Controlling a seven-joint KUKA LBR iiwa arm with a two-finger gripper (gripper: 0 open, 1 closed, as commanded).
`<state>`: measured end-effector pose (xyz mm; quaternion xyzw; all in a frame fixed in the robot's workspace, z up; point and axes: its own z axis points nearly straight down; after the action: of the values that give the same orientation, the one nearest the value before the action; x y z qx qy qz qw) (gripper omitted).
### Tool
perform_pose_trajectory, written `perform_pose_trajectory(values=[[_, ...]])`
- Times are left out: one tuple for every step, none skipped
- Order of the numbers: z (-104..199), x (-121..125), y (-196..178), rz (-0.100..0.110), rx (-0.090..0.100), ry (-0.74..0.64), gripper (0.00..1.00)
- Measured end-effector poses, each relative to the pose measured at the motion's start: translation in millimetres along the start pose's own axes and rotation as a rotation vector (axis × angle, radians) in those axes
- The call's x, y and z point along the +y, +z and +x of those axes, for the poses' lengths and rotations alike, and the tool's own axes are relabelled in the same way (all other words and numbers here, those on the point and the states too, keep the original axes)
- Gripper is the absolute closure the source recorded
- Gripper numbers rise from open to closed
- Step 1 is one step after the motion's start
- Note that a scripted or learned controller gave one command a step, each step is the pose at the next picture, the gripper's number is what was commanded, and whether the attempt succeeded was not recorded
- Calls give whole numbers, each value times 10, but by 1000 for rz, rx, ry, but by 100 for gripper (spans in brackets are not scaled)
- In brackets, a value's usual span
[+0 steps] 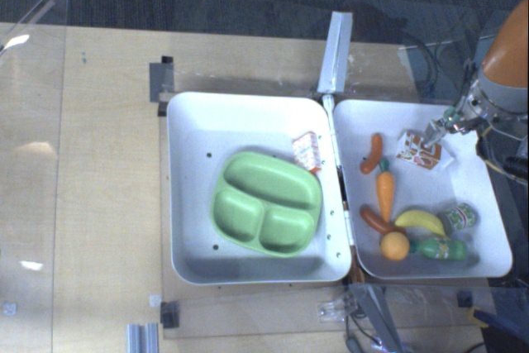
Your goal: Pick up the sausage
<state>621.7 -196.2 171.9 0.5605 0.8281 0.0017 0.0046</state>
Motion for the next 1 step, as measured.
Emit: perform_pose_trajectory(values=[[859, -409, -151, 1, 4, -260, 100]])
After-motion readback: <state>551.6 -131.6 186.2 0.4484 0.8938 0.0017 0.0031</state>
